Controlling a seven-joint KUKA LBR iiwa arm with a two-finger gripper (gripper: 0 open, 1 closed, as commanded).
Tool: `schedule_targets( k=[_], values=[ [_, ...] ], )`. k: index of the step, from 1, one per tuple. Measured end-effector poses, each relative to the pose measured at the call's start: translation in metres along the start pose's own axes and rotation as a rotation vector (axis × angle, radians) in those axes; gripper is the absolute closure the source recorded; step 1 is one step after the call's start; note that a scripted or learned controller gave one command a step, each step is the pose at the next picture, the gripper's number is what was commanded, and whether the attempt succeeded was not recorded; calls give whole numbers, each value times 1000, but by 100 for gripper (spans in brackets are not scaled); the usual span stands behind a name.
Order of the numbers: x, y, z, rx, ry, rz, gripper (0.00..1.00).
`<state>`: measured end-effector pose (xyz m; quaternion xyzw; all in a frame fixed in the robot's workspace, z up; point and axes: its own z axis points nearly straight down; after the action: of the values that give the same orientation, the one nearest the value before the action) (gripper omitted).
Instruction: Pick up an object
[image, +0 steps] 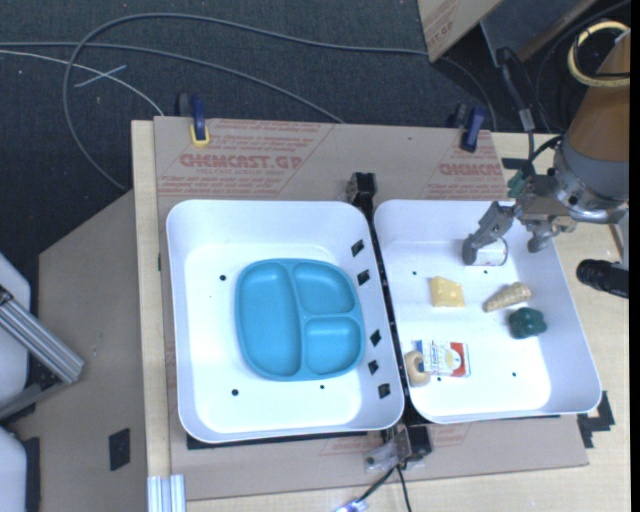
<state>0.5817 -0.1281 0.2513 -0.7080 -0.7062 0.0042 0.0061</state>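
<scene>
With jaws spread and nothing between them, the gripper (505, 240) is seen at upper right above a yellow wedge (447, 292) mid-frame right, judged light, stiff, best pinched across its flat sides

arm: reaching in from right | hand (510, 238): fingers spread, holding nothing

A robot arm (598, 140) with a broad orange band above its wrist, narrowing to a silver-grey metal collar. Below it sits a grey two-finger gripper (505, 238) with angular metal links, a small green part at its side and dark cables trailing behind.
</scene>
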Motion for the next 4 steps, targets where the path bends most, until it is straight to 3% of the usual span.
schedule_targets(
  k=[1,3,4],
  values=[
    [0,2,-7,-13,-2,-3,0],
    [-14,4,105,-8,0,-2,0],
    [-12,4,162,-18,2,-2,0]
  ],
)
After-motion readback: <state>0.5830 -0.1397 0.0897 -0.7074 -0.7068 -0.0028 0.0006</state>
